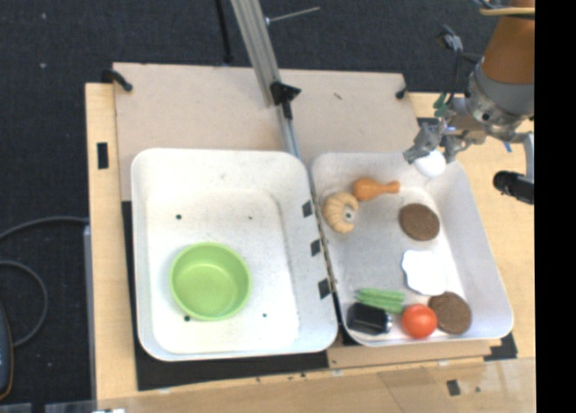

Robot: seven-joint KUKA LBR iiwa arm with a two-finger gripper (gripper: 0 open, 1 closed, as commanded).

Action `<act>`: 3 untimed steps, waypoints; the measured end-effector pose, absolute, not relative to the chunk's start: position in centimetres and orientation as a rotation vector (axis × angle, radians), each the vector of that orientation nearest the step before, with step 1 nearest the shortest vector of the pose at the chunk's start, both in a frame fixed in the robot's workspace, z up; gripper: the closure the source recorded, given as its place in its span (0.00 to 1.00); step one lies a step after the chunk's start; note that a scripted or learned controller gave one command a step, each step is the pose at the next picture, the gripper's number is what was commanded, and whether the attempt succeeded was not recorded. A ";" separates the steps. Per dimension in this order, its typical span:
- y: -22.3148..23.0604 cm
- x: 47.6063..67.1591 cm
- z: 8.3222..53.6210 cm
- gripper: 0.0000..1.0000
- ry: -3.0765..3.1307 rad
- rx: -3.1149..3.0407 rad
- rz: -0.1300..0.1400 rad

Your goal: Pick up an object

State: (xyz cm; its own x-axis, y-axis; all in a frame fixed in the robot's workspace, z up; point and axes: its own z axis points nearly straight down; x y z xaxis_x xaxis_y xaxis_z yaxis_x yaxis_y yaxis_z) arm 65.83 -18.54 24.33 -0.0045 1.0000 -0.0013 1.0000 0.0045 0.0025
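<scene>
A smooth round red tomato (pixel 418 321) sits at the near edge of the right bin (pixel 481 249), between a black block (pixel 368 318) and a brown disc (pixel 451 312). Farther back lies a bumpy tan shell shape (pixel 341 211). At the far corner, the gripper (pixel 430 157) holds a small white thing (pixel 433 164), too blurry to name.

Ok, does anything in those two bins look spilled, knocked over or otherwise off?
Nothing stands out. The green bowl sits upright in the left bin. In the right bin, the tomato, the two brown discs and the rest lie loose but inside the rim. The gripper hangs over its far corner.
</scene>
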 end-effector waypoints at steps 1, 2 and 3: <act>-13.1 64.6 24.8 1.00 2.229 2.215 0.003; -8.9 62.2 23.8 1.00 2.228 2.216 0.000; -4.9 60.5 23.3 1.00 2.228 2.216 0.000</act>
State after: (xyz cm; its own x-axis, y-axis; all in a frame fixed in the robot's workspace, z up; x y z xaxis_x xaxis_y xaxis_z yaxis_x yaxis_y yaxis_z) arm 60.54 -4.88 23.30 -0.0056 1.0000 0.0008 1.0000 0.0056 -0.0004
